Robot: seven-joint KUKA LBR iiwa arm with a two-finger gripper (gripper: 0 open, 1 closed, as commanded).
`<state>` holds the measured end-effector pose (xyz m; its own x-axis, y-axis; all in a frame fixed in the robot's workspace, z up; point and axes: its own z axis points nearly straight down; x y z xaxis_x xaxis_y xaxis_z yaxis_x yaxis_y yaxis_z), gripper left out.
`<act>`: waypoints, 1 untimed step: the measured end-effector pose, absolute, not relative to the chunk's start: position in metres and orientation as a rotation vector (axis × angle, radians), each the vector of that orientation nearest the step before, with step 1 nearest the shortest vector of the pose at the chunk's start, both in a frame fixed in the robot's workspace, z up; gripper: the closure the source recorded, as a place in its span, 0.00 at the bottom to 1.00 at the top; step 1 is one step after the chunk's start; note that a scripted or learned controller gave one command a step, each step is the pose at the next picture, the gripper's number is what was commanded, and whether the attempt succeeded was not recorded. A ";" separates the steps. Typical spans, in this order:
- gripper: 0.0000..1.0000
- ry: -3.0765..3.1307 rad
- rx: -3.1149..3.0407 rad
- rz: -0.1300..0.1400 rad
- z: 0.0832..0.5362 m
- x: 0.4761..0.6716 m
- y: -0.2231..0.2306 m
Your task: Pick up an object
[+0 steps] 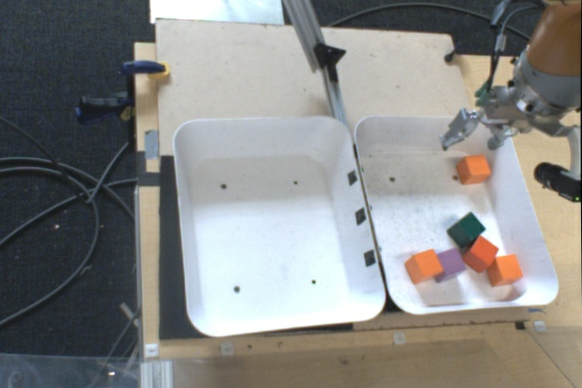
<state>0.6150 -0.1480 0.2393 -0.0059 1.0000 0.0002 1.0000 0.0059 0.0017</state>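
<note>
Gripper (476, 130), its two fingers spread and holding nothing, hangs over the far end of the right bin (532, 195). Nearest lies the lone orange cube (473, 169), just below and toward the camera; the other blocks cluster well apart at the near end.

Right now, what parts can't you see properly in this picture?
- The arm: cut off by the right edge of the camera view, so its base is out of frame.
- The hand: too small and blurred to tell how it is set.
- The purple block: partly covered by the orange blocks crowding it.
- The green block: its lower corner is hidden by an orange block.
</note>
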 end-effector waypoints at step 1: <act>0.00 2.223 2.227 -0.006 0.126 0.574 -0.181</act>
